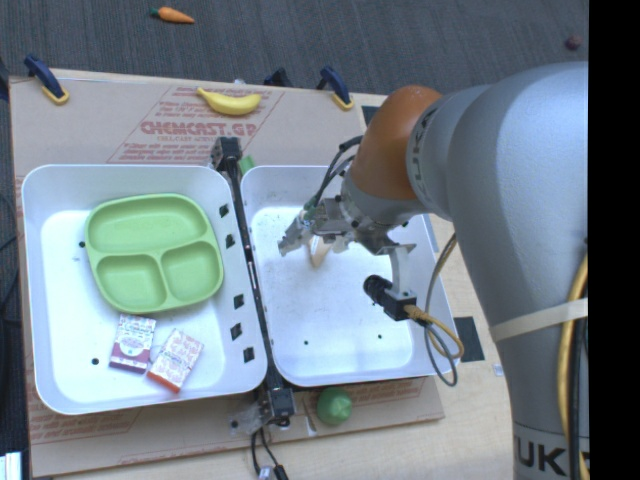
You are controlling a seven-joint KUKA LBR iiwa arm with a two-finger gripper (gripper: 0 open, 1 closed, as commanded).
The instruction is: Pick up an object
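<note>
While our tool (318, 240) hangs over the right bin (345, 358), we cannot tell its state; a green tray (152, 249) lies in the left bin (50, 368).

Even, fairly bright overhead light — no hard shadows. White bins (60, 368) run near blown-out, soft glare on their floors; faint shadow under the green tray (150, 248). The arm (500, 168) throws a diffuse shadow into the right bin (300, 358). Grey shell shows a broad soft highlight. Overall slightly soft, low-res — small print on the cardboard (190, 133) barely legible. Carpet (300, 18) darker, noisy.
</note>
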